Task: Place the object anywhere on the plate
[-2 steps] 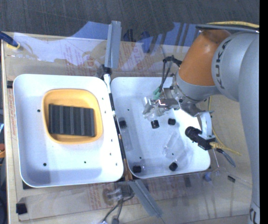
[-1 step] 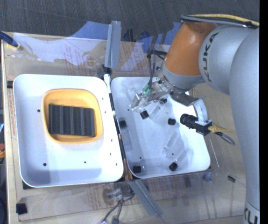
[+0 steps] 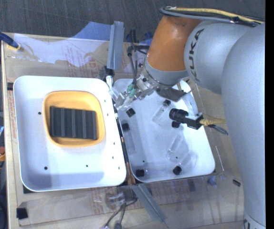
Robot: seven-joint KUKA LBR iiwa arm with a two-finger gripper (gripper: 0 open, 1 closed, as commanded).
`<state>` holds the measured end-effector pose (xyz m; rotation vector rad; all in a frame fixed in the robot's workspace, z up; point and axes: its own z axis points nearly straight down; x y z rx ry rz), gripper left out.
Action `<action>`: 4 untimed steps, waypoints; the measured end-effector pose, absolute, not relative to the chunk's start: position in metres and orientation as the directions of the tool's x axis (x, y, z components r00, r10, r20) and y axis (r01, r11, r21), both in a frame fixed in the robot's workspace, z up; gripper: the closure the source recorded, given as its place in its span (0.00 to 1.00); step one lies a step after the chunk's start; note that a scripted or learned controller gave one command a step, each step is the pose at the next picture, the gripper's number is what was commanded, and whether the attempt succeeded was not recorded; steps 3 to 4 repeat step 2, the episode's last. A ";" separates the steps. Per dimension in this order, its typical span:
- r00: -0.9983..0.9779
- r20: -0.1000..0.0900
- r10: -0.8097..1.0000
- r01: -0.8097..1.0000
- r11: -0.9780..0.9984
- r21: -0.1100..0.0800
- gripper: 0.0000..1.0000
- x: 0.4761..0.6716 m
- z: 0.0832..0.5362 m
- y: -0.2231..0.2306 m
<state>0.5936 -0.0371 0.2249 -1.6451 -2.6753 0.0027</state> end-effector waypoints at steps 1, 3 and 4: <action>-0.451 0.000 0.893 0.893 0.451 -0.002 0.00 0.594 0.225 -0.037; -0.457 0.000 0.889 0.889 0.457 -0.002 0.00 0.625 0.194 0.022; -0.457 0.000 0.889 0.889 0.457 -0.002 0.00 0.625 0.194 0.022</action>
